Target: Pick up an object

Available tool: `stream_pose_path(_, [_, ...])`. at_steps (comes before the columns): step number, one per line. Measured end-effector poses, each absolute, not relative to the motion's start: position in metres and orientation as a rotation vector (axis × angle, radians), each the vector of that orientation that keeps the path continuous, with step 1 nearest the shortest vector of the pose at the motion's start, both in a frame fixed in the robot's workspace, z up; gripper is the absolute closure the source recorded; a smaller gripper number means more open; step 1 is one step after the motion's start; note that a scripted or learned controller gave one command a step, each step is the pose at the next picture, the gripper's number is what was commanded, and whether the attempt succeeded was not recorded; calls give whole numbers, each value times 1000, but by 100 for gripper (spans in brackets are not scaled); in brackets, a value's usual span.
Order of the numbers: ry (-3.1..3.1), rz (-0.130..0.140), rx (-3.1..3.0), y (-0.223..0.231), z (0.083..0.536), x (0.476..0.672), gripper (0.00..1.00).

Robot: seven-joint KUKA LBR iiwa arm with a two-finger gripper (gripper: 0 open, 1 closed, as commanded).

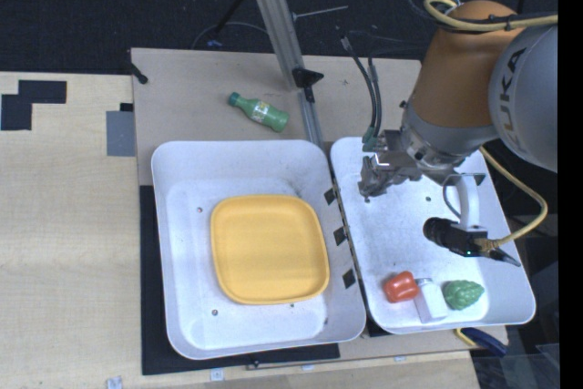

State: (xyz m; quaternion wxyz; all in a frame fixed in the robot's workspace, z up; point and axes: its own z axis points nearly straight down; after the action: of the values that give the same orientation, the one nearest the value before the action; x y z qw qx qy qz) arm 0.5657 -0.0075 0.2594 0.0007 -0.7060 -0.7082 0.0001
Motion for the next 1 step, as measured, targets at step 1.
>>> stream_pose_path(1, [-2224,0,-2217,40,261,547,100])
